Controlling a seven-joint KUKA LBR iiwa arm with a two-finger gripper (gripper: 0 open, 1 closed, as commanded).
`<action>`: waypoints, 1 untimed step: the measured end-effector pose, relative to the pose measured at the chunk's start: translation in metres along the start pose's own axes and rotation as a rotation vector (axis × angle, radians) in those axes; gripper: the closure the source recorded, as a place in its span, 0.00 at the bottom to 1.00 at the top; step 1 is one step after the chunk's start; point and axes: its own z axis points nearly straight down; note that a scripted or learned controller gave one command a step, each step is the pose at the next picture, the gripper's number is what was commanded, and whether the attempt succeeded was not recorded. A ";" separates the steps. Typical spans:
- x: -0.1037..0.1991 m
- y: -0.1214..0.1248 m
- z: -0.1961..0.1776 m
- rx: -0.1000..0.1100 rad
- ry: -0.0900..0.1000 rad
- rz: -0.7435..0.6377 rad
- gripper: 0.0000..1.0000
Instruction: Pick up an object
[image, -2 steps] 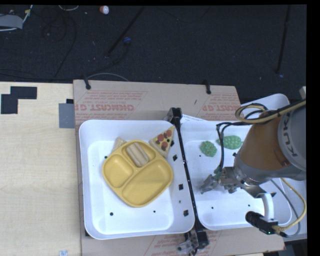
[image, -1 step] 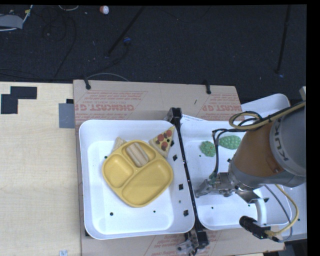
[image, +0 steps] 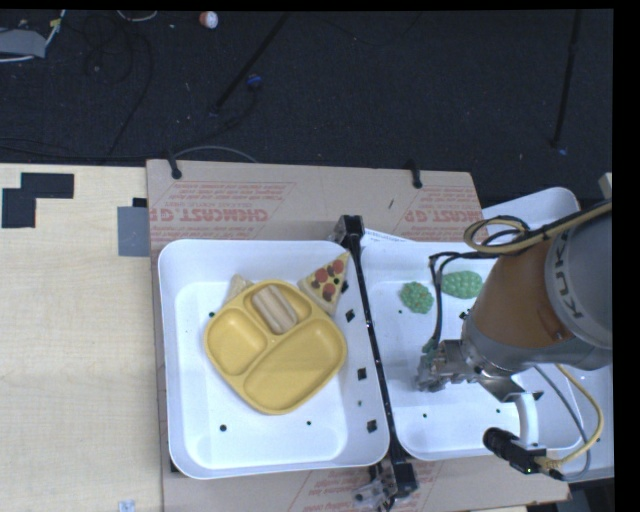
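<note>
The metal 2-finger gripper (image: 437, 372) hangs low over the right white bin's (image: 450, 440) middle; its grip state cannot be told. 2 green bumpy toys (image: 417, 296) (image: 462, 284) lie near that bin's far edge.

Arm (image: 560, 290): grey rounded casing, with a broad orange band (image: 510, 300) above the wrist. Black and yellow cables (image: 500, 232) loop along the body. Gripper (image: 437, 370): grey metal assembly. Lettering on the casing is partly visible, illegible.
</note>
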 end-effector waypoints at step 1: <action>-0.001 0.000 -0.063 -0.004 -0.001 -0.007 1.00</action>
